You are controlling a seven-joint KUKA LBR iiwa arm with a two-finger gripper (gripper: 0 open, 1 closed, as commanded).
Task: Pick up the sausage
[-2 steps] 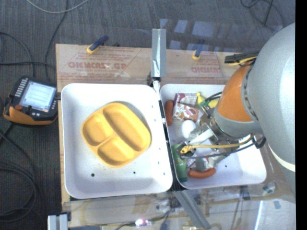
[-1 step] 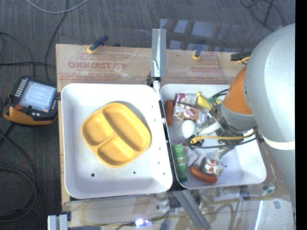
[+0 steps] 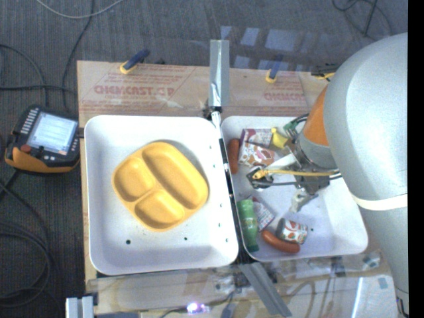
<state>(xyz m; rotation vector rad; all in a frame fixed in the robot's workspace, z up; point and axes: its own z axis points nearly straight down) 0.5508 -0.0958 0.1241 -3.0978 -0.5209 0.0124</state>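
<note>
End effector point(image 3: 299, 201): poised low over the middle of the right bin point(image 3: 344, 234), whether spread or clenched cannot be told, nothing seen in its grasp. Sausage point(image 3: 280, 242): smooth reddish cylinder, lying at the bin's near edge just beside a small printed can point(image 3: 294, 230); a green bottle point(image 3: 248, 218) to its left. Bench point(image 3: 106, 88): brown board on dark carpet; left bin point(image 3: 99, 177) carries a glossy yellow three-compartment tray point(image 3: 161, 185).
</note>
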